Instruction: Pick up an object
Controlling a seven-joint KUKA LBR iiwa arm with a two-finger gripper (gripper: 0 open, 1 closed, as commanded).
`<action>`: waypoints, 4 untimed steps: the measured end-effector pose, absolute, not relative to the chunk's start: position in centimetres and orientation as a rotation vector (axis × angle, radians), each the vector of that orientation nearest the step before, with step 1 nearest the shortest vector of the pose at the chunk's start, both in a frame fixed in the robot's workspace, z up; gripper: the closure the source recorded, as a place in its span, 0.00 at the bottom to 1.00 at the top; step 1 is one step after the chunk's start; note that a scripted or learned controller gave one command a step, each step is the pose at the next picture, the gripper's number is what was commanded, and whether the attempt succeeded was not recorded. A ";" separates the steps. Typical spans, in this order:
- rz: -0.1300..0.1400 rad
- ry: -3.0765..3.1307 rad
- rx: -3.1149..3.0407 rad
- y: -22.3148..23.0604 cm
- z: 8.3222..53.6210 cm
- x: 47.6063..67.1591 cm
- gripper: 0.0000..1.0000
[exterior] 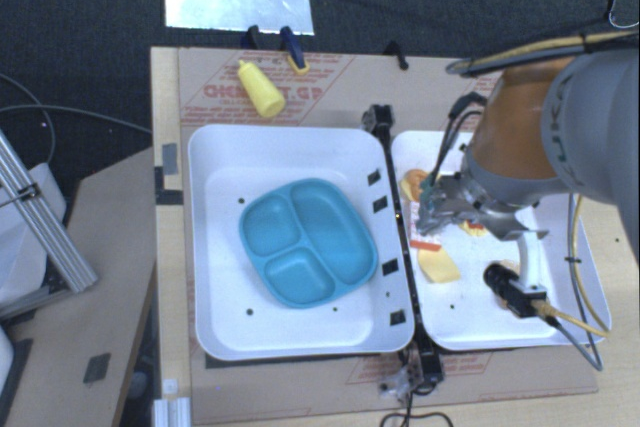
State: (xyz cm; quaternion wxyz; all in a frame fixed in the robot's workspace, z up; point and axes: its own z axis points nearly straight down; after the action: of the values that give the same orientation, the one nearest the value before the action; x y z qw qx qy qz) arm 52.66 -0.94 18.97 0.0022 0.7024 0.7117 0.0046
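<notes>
Seemingly, pincer (432,215) crowds the right bin's (570,330) left wall.

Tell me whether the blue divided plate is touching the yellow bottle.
Apart. The camera view shows the blue divided plate lying inside the left bin, while the yellow bottle lies on the cardboard beyond that bin's far rim, with the white wall between them.

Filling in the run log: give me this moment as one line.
end effector: low in right bin | near: yellow piece, orange item | left bin: blue divided plate | grasp: unconfirmed
</notes>
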 end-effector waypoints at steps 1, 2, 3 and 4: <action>0.005 2.232 2.211 3.0 21.2 50.1 1.00; 0.017 2.229 2.206 6.9 31.0 48.8 1.00; -0.005 2.222 2.223 5.4 18.6 52.8 1.00; 0.030 2.224 2.203 13.5 49.5 57.7 1.00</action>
State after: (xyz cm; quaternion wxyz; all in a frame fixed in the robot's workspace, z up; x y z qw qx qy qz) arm 57.69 13.50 49.49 0.0055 0.7036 0.7105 0.0095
